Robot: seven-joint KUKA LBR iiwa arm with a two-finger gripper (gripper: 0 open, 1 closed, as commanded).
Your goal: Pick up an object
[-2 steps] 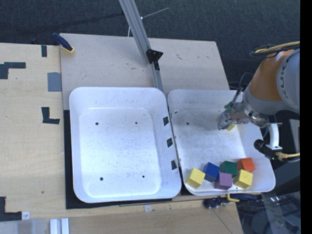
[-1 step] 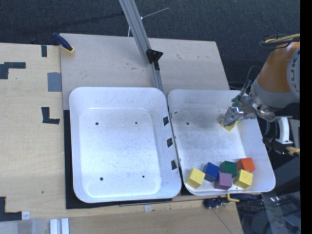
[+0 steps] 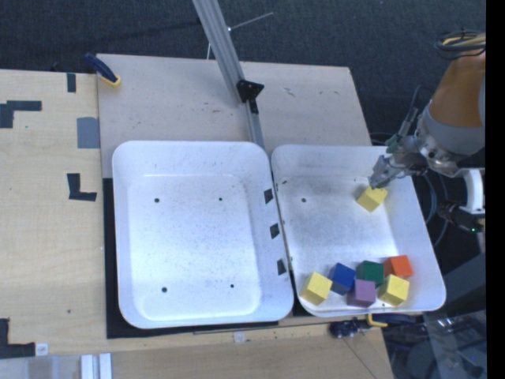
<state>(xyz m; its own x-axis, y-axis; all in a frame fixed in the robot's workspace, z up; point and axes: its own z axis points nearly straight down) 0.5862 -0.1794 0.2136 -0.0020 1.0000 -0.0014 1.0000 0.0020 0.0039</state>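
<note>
Pincer (image 3: 381,174) mine, grip state unclear, touching yellow block (image 3: 372,198) in right bin (image 3: 410,212); I should centre before lifting

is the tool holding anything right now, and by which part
Cannot be told. The tool sits right at the top edge of the lone yellow cube in the right white bin, but no grip is visible.
</note>
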